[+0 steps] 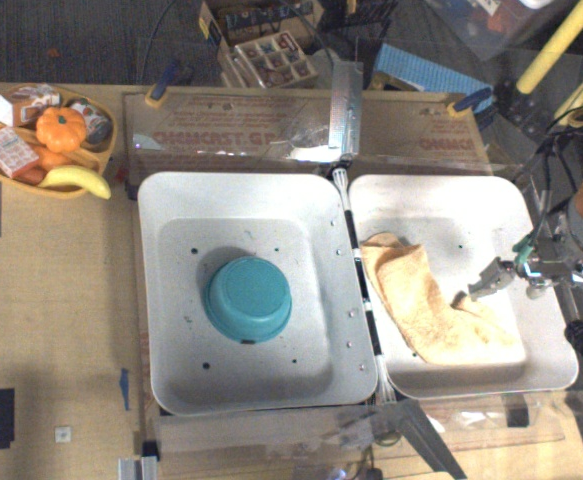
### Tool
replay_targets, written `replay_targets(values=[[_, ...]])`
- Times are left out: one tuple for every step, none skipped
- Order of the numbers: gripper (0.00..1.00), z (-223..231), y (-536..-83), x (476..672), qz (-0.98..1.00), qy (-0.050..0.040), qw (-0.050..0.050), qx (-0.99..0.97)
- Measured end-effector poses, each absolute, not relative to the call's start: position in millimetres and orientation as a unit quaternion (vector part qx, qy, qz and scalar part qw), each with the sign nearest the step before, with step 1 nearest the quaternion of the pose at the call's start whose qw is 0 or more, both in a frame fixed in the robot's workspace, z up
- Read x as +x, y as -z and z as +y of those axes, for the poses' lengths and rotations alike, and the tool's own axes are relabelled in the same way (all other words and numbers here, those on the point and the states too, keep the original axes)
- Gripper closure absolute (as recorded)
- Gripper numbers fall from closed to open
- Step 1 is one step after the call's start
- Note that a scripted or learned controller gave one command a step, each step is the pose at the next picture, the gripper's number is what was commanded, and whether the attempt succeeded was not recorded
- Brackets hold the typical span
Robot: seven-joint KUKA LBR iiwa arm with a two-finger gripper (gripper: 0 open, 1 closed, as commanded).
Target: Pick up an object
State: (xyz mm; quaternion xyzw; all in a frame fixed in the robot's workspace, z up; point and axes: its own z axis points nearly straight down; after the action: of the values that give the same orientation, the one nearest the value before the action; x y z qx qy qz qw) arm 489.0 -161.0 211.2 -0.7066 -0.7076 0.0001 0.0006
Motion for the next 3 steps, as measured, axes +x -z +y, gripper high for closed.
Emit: replay_targets(values=[[0.00, -158, -91, 530.1, -0.721, 0.0027, -0.005, -0.692], [0.00, -105, -91, 541.7, -0.839, 0.0033, -0.006, -0.545], [1.00, -107, -101, 542.2, -0.837, 0.0048, -0.007, -0.547]])
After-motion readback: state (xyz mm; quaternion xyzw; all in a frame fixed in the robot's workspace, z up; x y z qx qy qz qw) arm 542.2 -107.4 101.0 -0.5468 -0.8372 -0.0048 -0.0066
